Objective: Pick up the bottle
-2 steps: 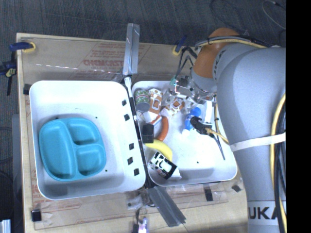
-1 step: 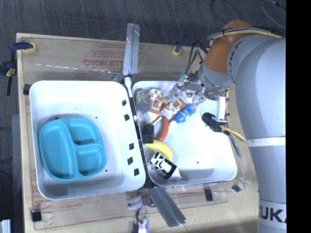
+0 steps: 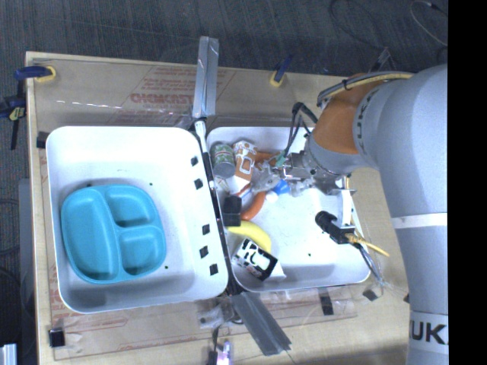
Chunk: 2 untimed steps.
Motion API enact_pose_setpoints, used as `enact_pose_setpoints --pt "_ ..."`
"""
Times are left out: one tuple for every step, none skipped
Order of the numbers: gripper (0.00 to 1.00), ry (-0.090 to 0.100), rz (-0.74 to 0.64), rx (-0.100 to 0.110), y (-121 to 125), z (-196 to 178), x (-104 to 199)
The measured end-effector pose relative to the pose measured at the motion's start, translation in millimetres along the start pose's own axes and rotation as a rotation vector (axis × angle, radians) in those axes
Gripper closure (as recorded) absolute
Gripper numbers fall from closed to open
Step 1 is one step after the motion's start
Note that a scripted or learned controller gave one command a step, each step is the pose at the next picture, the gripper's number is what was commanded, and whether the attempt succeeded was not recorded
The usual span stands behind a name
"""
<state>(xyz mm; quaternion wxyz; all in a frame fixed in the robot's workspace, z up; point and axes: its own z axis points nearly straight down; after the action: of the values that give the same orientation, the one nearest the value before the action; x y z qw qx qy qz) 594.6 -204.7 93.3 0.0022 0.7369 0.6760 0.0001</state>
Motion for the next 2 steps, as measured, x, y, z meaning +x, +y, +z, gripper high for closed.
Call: enact_pose_setpoints --pt "0.0 0.002 0.254 0.046 39.8 3.8 4.2" --pt "1.0 0.003 0.25 0.056 38.6 -2.5 5.8"
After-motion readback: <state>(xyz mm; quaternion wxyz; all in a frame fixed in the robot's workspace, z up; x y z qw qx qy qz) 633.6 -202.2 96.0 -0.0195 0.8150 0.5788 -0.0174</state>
